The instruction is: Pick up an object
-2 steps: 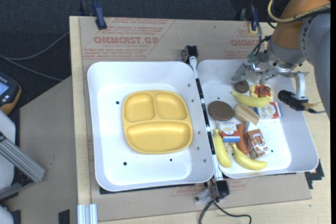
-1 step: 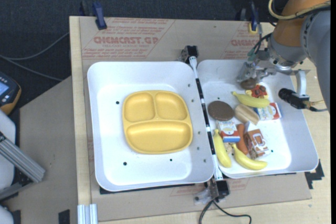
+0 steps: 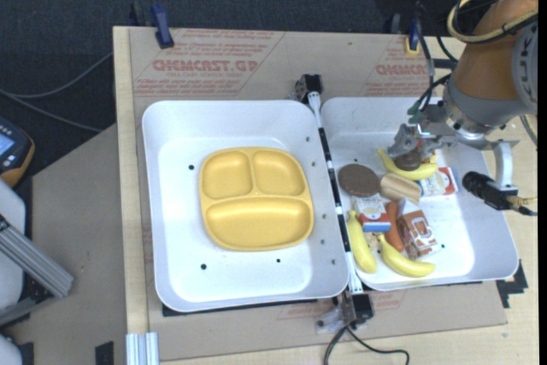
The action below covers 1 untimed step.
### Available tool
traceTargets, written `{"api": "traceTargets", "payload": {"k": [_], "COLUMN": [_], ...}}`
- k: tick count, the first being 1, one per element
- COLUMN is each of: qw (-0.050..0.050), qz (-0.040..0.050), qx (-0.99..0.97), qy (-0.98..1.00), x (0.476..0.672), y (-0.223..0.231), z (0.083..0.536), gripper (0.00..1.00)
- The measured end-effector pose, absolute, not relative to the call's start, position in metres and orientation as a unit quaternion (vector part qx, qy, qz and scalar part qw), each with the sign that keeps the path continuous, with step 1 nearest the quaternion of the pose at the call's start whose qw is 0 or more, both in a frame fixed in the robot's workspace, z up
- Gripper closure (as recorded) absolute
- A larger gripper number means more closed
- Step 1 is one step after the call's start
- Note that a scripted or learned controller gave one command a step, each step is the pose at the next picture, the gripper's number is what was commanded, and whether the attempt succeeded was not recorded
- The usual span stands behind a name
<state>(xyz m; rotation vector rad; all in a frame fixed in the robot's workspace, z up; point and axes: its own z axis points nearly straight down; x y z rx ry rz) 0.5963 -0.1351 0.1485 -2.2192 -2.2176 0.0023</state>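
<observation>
Curved yellow banana (image 3: 412,167) with a dark brown patch, directly under the gripper (image 3: 414,143), arm angled in from right, finger spread cannot be told.

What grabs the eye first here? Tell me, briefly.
The yellow divided tray, alone in the left bin. Next, the right bin and its heap of toy food: bananas, a brown disc, small packets. The gripper hangs over that heap's far end.
</observation>
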Motion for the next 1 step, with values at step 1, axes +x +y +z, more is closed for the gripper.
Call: {"api": "traceTargets", "payload": {"k": [1], "qw": [-0.002], "qz": [-0.003], "qx": [-0.704], "qy": [-0.71], "x": [0.6169], "y": [-0.0607], "z": [0.1947], "gripper": [1.0]}}
